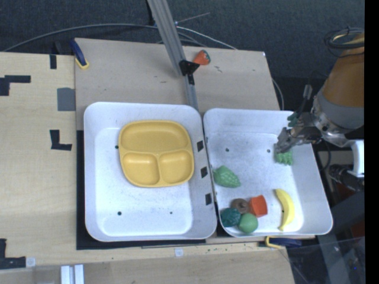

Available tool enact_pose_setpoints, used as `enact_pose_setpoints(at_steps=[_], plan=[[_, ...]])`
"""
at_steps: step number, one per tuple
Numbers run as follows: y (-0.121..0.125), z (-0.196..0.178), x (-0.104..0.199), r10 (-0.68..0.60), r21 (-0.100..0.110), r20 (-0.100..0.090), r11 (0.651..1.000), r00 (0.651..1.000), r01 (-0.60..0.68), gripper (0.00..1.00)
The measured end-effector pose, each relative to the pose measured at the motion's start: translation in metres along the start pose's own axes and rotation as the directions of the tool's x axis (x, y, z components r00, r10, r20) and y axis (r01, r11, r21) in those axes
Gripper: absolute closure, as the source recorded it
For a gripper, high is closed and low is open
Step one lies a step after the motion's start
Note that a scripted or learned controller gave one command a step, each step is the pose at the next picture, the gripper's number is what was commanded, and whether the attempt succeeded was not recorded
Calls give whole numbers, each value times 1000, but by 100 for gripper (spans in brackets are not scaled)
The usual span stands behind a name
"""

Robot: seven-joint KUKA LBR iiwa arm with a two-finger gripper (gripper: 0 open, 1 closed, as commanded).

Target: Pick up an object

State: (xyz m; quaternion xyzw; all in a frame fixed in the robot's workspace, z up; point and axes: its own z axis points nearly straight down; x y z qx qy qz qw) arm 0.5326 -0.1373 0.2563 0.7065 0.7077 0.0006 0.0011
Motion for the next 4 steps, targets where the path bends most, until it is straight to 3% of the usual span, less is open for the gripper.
enact_pose_setpoints(at_steps=[3, 4], plan=[[-10, 24, 168, -6, 6, -2, 1000, 1000, 6, 100], [1, 28, 227, -7, 5, -2, 1000, 1000, 7, 100]])
